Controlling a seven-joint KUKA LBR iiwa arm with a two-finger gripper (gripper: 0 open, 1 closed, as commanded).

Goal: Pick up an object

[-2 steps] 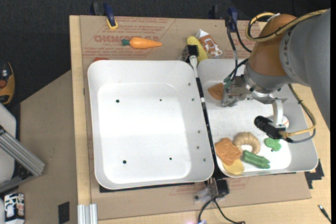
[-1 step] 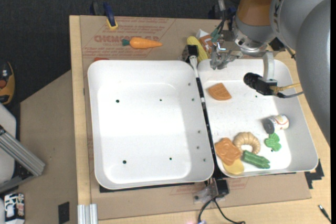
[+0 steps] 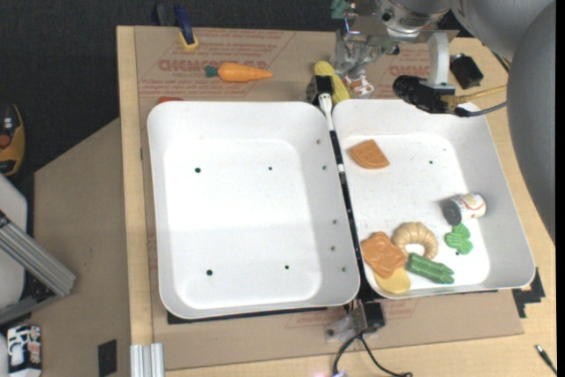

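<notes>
Camera view shows you toy food in the right bin point(image 3: 494, 146): an orange wedge point(image 3: 368, 155) nearest its far rim, a croissant point(image 3: 415, 234) by the near rim. The gripper point(image 3: 357, 57) hangs beyond that far rim; whether it holds anything, you cannot tell. The wedge lies nearest, just inside.
</notes>
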